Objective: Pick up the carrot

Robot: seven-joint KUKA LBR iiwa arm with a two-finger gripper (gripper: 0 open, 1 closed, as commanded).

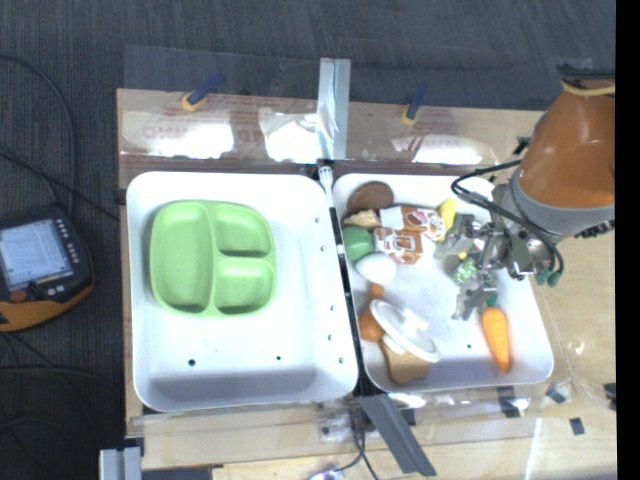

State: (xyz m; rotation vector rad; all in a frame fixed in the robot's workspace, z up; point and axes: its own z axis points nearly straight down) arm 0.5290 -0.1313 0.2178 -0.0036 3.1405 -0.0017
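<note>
The orange carrot (497,337) lies in the right bin (530,366), near its front right corner, with its thick end pointing away from me. My gripper (473,290) hangs over the right half of that bin, just up and to the left of the carrot's thick end. Nothing shows between it and the carrot, and the carrot rests on the bin floor. The grey arm with its orange band (575,158) comes in from the upper right.
The left half of the right bin holds a brown round piece (370,196), a printed carton (405,238), a green item (356,243), a white egg (377,268), a white lid (405,330) and a bread piece (400,364). A green divided plate (212,256) sits in the left bin (240,378).
</note>
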